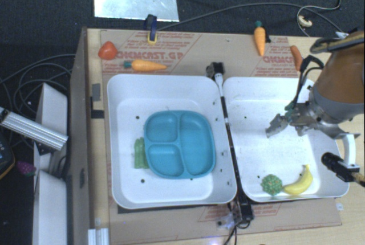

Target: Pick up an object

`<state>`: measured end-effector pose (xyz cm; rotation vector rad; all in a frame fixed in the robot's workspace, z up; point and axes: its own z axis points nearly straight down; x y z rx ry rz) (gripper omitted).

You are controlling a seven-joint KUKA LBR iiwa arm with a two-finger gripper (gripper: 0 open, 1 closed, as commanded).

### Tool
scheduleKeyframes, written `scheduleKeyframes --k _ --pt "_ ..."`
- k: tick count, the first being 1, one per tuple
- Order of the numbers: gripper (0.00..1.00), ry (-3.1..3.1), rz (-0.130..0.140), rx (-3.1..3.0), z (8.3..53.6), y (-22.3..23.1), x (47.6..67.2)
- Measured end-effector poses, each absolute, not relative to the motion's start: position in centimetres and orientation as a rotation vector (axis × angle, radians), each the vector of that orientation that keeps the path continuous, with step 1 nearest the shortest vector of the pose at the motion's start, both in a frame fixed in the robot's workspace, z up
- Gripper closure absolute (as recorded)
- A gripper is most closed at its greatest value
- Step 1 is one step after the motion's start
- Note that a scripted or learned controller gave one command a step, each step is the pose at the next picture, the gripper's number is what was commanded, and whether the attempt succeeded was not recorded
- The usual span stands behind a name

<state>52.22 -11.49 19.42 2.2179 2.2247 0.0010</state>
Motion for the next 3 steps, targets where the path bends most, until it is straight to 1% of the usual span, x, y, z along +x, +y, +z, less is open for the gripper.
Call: scheduleKeyframes --k 1,2,3 --pt "0.0 2.226 -0.002 2.22 9.5 -12.0 56.7" --pt "1.0 2.224 0.002 2.216 10.6 -12.0 56.9" --pt "1.0 2.224 0.004 2.214 11.7 -12.0 56.9"
